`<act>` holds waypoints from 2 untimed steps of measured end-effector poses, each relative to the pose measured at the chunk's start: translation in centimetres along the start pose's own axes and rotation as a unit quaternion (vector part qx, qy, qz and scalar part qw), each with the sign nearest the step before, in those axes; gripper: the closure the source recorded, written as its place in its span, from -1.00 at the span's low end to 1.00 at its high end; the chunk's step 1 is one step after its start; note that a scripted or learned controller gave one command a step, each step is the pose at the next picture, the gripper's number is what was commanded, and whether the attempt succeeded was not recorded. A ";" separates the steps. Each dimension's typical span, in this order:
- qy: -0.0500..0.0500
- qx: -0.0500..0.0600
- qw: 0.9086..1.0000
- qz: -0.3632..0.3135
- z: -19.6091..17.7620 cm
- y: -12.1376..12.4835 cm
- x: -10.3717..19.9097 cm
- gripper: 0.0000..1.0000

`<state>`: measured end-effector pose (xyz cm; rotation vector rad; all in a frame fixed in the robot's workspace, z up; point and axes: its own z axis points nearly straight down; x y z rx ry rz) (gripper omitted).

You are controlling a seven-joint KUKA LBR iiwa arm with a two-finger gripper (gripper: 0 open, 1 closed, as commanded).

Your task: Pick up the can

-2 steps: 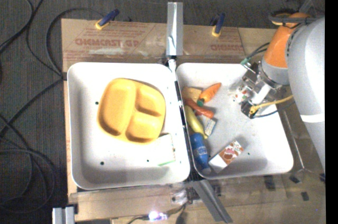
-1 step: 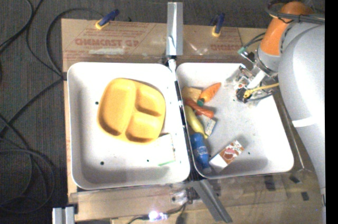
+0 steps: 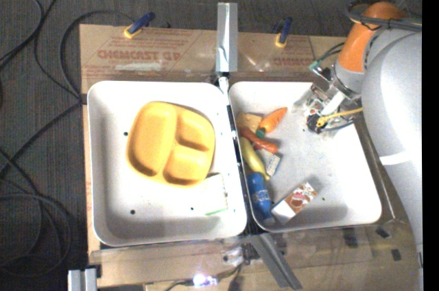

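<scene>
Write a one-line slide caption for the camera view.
Pincer over the right bin's far side; blue can lies near its left wall; yellow tray in the left bin.

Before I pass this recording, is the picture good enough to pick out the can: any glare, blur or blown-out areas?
Camera view: soft focus throughout; both white bins are bright and nearly washed out; the pile along the right bin's left wall blurs together, so no can is clearly identifiable there; the end effector is a smeared tangle; glare spot at the bench's front edge.
</scene>
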<state>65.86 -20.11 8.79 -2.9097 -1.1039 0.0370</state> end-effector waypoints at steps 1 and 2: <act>-0.003 -0.001 1.000 -0.002 -0.9 0.0 0.1 1.00; 0.003 -0.014 1.000 0.010 -9.0 -8.7 7.7 1.00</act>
